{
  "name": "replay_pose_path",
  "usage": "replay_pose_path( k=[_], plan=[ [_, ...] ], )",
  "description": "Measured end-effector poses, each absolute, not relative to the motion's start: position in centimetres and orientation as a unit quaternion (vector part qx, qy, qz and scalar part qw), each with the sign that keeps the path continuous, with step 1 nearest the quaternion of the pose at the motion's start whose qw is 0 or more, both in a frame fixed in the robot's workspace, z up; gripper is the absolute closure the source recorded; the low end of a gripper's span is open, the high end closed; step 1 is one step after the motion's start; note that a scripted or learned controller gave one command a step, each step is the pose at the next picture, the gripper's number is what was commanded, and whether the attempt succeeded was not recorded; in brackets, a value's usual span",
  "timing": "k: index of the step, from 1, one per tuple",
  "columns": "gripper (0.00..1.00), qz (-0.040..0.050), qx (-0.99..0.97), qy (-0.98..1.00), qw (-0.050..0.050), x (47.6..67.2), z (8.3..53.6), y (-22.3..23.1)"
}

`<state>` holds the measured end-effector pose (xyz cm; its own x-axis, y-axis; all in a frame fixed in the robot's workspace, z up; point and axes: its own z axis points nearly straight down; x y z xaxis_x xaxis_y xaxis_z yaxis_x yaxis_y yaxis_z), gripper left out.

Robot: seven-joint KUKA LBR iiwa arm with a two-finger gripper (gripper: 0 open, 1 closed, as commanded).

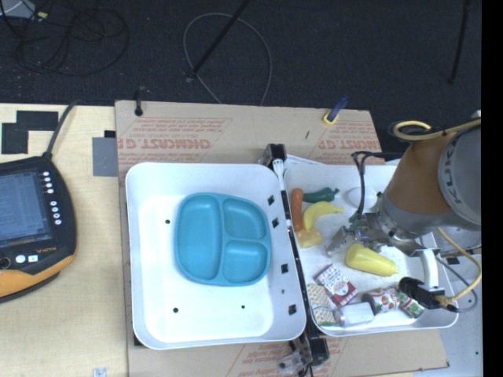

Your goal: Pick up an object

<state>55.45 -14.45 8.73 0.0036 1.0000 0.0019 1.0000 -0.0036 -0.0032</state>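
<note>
The arm (436, 183) is reaching in from the right and hanging low over the right bin (440, 320), its orange band sitting above the wrist. The gripper (346, 238) is pointing down and to the left, its tip hovering among the toys near the middle of that bin. Whether the pincer is spread or pressed together, I cannot tell from up here; the tip is too small and dark against the clutter.

Just beside the tip, a yellow pepper-shaped toy (371, 261) is lying on the bin floor, on the near side of the wrist. A yellow banana (318, 214) is resting to the left of the tip, with a green piece (322, 194) above it and an orange carrot (297, 209) running along the bin's left wall. Small printed packets (335, 283) are lying toward the front, another red-and-green one (385, 301) close to them.

Over in the left bin (149, 289), a blue divided plate (222, 238) is sitting in the middle. A tablet-like controller (31, 226) is lying at the far left of the bench.
</note>
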Motion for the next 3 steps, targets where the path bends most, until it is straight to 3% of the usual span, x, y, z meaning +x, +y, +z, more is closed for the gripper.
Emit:
replay_pose_path(
  k=[2,3],
  plan=[
    [0.0,-0.0018,-0.707,-0.707,-0.002,48.2,8.9,-11.5],
    [0.0,-0.0025,-0.706,-0.708,-0.003,53.9,16.3,-10.0]
  ],
)
